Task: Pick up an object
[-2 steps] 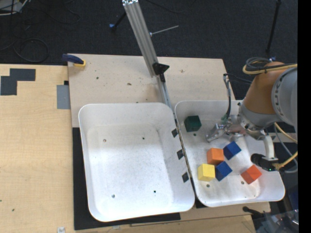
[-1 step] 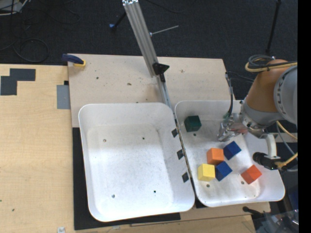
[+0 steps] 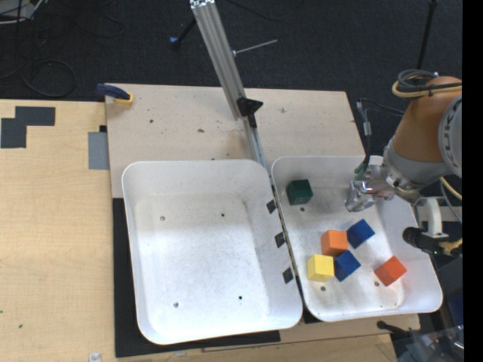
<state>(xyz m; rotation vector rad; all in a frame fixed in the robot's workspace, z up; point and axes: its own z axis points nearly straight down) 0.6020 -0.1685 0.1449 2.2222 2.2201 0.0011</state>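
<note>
The right bin (image 3: 423, 296) holds several cubes. A dark green cube (image 3: 299, 191) lies near its back left. Toward the front sit an orange cube (image 3: 333, 241), two blue cubes (image 3: 361, 232) (image 3: 347, 265), a yellow cube (image 3: 321, 267) and a red-orange cube (image 3: 390, 271). My gripper (image 3: 359, 196) hangs over the back right part of this bin, above and just behind the upper blue cube. It points down and to the left. Nothing shows between its fingers.
The left bin (image 3: 136, 202) stands beside the right one, with black clips along the shared wall. A slanted aluminium bar (image 3: 223, 59) rises behind the bins. A small blue and yellow clamp (image 3: 115, 93) lies at the bench's back left.
</note>
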